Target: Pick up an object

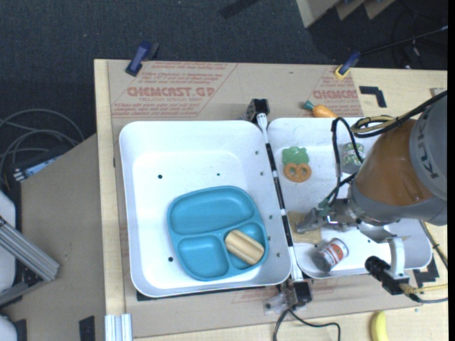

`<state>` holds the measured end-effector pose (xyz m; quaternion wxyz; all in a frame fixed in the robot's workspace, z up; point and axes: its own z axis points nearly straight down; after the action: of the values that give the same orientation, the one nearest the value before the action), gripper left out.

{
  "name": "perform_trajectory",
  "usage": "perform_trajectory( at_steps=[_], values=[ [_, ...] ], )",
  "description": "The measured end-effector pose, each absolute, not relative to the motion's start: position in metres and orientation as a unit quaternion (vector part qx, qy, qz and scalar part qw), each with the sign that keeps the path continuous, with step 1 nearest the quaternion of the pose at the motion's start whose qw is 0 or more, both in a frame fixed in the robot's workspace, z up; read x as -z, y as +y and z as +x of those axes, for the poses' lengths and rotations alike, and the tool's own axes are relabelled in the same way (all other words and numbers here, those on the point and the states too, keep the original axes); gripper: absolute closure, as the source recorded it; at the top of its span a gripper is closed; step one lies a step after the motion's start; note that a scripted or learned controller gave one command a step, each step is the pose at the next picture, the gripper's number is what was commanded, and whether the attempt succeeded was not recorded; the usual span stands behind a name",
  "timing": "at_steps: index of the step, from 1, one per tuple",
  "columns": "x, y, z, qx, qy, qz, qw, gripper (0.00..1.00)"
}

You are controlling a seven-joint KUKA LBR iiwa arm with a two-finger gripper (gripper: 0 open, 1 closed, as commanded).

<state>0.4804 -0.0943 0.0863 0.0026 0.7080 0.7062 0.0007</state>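
Pincer [307, 224] low in right bin [313, 130]

You see a divided plate [210, 219] in the left bin [142, 155], a can [330, 253] in the right bin [302, 137].

arm [398, 176]: hides right bin's [313, 137] far side | fingertips unclear (blurred)
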Motion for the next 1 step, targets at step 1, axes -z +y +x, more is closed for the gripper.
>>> perform_trajectory(
  at_steps=[1],
  values=[
    [-0.0862, -0.0969, 0.4804, -0.0015, 0.707, 0.707, 0.002, 0.00]
  ],
)
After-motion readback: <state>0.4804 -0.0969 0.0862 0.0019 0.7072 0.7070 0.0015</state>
